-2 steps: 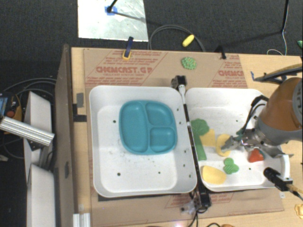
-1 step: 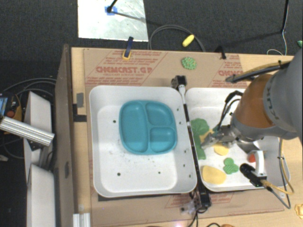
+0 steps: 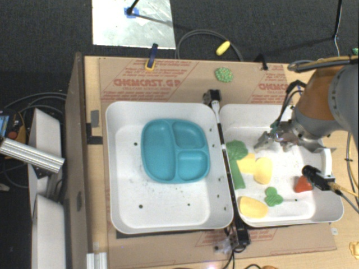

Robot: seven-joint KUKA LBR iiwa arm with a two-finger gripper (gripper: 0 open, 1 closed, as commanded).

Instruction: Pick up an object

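The right bin [image 3: 322, 212] holds several small toy foods. A green leafy piece [image 3: 235, 149] lies by its left wall, with a green strip [image 3: 237, 177] below it. Two yellow pieces [image 3: 247, 164] [image 3: 262, 171] sit side by side in the middle, and a third yellow piece [image 3: 253, 207] lies near the front wall. A small green piece [image 3: 273, 196] is beside that one, and a red piece [image 3: 303, 185] lies at the right. My gripper [image 3: 276, 140] hangs over the bin's back half, just above and to the right of the middle yellow pieces, with nothing seen in it.
The left bin [image 3: 123, 206] holds a blue divided plate [image 3: 175, 150]. A black clamp [image 3: 213, 98] sits where the two bins meet at the back. On the cardboard behind the bins lie a green round piece [image 3: 223, 74] and a yellow piece [image 3: 222, 48].
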